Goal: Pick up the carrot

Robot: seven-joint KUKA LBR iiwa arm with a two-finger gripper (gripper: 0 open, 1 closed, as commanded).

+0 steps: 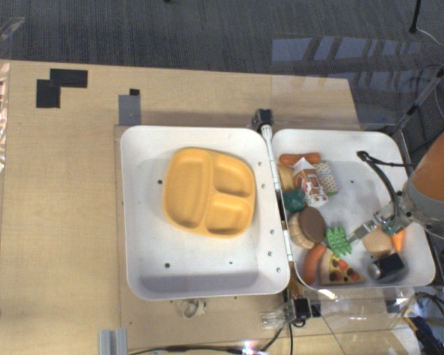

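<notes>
Bins of shallow white plastic stand side by side: the left bin bears a yellow divided plastic tray, and the right bin holds a heap of toy food, with a brown round cookie and a green leafy piece. Low at the right side, the grey arm's gripper is just beside the small orange carrot; how wide the claw stands, or whether it grips anything, I cannot tell.

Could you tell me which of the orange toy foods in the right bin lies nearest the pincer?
The small carrot, right beside the pincer; the sausage lies farther left.
</notes>
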